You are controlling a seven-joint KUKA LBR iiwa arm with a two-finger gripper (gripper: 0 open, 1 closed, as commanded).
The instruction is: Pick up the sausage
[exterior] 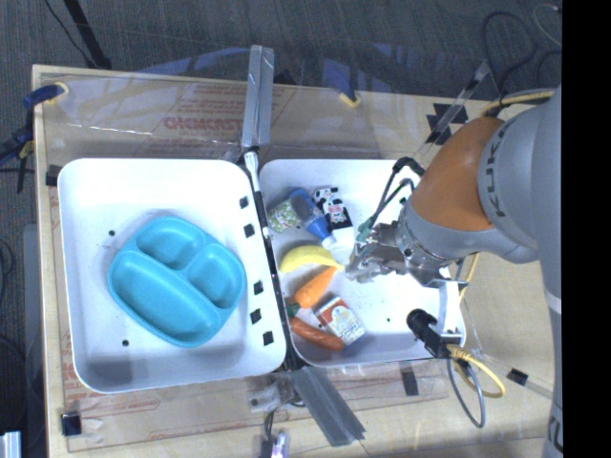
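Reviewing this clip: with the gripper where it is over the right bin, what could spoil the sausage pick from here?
1. The sausage lies against the right bin's near wall, leaving little room for a finger on that side.
2. The small packet and the carrot crowd it, so the fingers may catch one of them instead.
3. The gripper sits nearer the yellow fruit than the sausage, so a descent here would likely miss.
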